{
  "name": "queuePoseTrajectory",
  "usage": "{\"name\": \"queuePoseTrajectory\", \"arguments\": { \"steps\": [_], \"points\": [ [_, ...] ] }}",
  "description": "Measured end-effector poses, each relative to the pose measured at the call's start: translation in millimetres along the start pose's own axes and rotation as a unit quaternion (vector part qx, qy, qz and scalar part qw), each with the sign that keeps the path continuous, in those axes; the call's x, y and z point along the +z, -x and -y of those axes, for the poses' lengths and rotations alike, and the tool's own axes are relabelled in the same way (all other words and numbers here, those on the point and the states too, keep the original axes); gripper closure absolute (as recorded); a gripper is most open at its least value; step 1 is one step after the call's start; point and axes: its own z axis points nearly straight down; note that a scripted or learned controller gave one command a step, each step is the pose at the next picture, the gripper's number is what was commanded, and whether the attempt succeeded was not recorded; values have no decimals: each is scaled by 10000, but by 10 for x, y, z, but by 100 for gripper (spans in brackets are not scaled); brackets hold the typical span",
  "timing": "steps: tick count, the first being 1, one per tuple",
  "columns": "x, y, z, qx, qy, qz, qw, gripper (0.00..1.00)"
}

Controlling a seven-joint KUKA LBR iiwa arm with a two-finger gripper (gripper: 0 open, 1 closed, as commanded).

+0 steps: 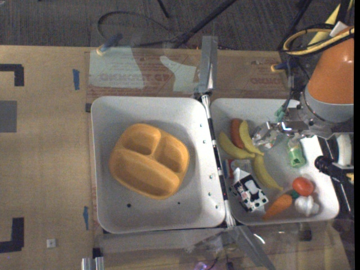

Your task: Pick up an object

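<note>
Left bin [107,122] has an orange divided plate [149,160], three sections, sitting tilted. Right bin [332,210]: yellow bananas [247,142], a black-and-white box [249,193], a carrot [279,205], a tomato [302,185]. Gripper [269,135] hovers by the bananas; can't tell its state from here.

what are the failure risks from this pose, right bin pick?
1. Clutter: the gripper sits over the right bin beside tightly packed bananas; it may likely nudge or catch more than one.
2. The green bottle lies close by the wrist, so a descent could knock it.
3. The carrot and tomato crowd the bin's corner, where the wall may block the gripper.
</note>
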Motion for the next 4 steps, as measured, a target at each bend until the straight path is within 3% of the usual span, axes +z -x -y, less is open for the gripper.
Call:
{"name": "queuePoseTrajectory", "arguments": {
  "steps": [1, 2, 3, 4],
  "points": [
    [-258, -270, -63, -88, 24, 10, 10000, 0],
    [1249, 46, -450, -624, 18, 6, 9981, 0],
    [1177, 59, -443, -612, 2, 3, 9981, 100],
    [196, 415, -674, -1520, 31, 16, 9884, 100]
  ]
}}
